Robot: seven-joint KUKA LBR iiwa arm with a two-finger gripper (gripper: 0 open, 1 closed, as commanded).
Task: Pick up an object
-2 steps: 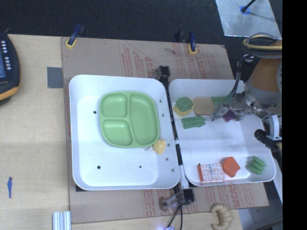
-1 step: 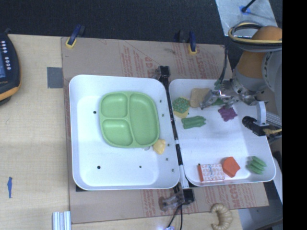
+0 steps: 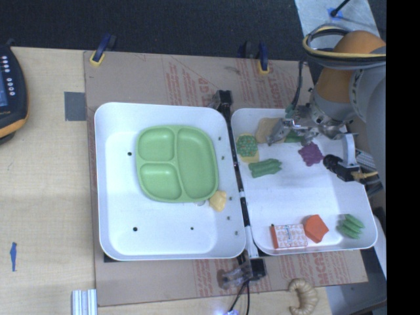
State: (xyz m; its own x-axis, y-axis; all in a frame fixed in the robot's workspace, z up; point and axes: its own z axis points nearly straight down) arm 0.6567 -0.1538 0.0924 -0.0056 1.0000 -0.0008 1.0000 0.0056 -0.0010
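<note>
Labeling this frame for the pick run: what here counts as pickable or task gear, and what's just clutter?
Job:
tool over the right bin
purple piece
green pods
broccoli-like piece
orange block
red-and-white box
striped green piece
yellow piece
green divided plate

Lying about:
clamps
handheld controller
tan coil

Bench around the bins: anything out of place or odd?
One thing: a tan curled object lies on the bench below the right bin, outside both bins. A small yellow piece rests against the green plate in the left bin.
</note>
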